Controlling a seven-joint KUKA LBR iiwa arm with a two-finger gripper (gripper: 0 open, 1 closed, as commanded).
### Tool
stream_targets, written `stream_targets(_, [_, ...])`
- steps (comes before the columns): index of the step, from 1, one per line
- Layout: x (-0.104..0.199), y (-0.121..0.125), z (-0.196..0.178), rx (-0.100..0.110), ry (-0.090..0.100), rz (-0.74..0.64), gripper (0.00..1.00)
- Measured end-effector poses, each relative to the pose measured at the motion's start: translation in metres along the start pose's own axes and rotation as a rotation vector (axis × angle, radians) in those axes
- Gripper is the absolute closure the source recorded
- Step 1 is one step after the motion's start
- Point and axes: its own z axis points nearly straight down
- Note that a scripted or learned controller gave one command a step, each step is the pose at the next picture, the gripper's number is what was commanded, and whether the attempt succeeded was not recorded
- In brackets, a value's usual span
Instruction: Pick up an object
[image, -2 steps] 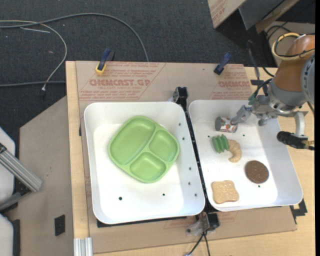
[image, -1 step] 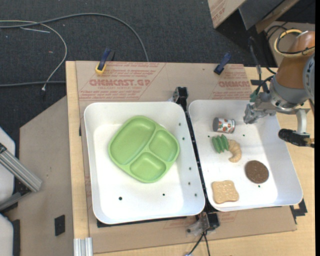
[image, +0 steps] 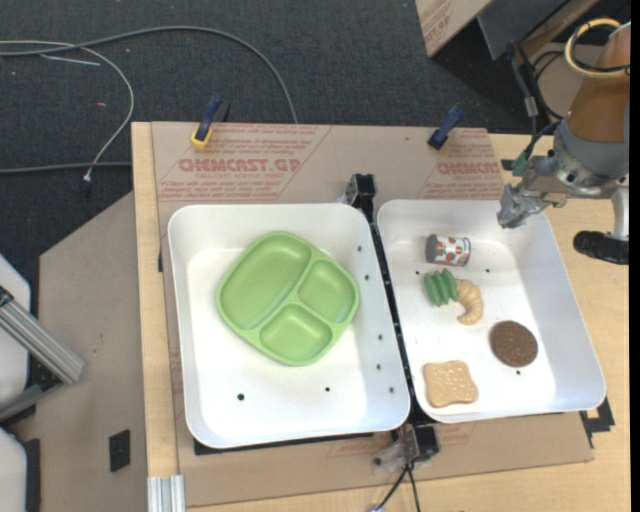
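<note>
The gripper (image: 513, 212) hovers over the right bin's (image: 575, 335) far rim, holding nothing, its opening unclear, so the approach seems underway: next it must descend onto the nearby can (image: 448, 250) below it.

You're looking at two smooth, faintly glossy white plastic bins (image: 200, 400) on a matt brown board (image: 300, 160) printed in red. The green divided plate (image: 288, 296) looks like satiny moulded plastic. The gripper (image: 515, 208) reads as dull grey metal.
</note>
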Motion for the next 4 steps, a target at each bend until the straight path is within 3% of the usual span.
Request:
stream_targets(1, [-0.003,-0.005,-0.062,-0.002,-0.001,0.002,1.00])
stream_targets(2, [-0.003,-0.004,-0.095,0.001,0.000,0.001,1.00])
stream_targets(4, [0.104,-0.014,-0.066,0.011,0.005,-0.003,1.00])
